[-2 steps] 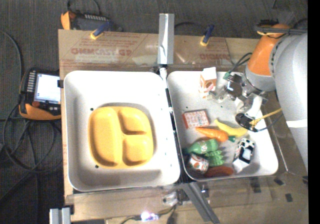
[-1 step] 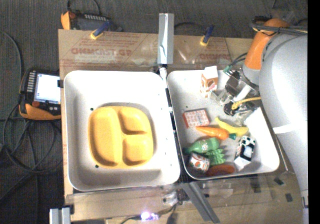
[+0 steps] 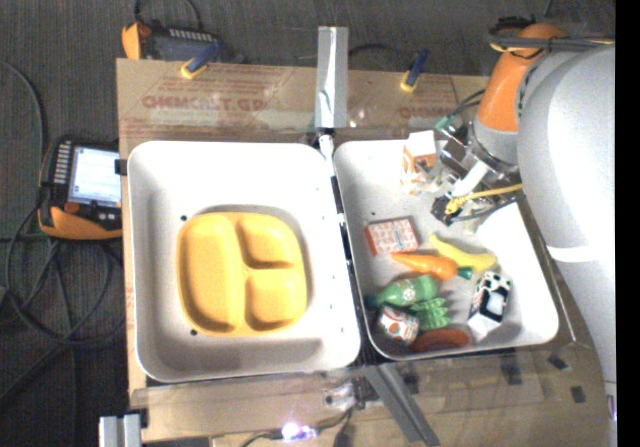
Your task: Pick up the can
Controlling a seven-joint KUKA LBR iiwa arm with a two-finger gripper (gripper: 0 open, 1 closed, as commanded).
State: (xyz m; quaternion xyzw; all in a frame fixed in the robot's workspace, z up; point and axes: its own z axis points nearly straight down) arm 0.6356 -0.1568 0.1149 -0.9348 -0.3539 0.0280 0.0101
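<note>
Approach step: our hand (image 3: 449,173) hovers over the right bin's (image 3: 375,180) far end, spread or pressed together we cannot tell; next we must reach the can (image 3: 397,325) at its near end

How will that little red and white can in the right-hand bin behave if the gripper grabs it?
The can looks rigid, so it probably won't crush. It seems to lie on its side, so a nudge may roll it. It is crowded by the green bottle and a red oblong thing, which may shift too.
</note>
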